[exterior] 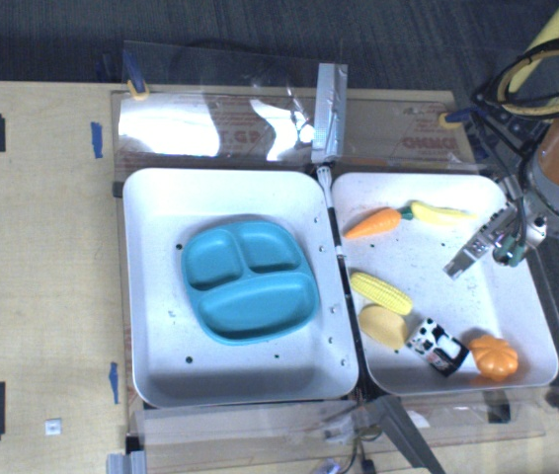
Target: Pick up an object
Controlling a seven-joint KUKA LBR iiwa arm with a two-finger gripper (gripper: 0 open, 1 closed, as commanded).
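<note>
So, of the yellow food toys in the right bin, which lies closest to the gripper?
The long yellow banana-like toy at the bin's far side, beside the orange carrot. The yellow corn cob and the yellow rounded piece lie farther from the gripper.

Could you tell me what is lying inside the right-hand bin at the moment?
The right bin holds a carrot, a banana, a corn cob, a yellow fruit, a black-and-white cow toy and an orange fruit. Whatever lies beneath them is covered.

We see a pale wooden bench (42, 294) carrying two white bins side by side, the left bin (146, 265) and the right bin (526, 363), edges touching.
</note>
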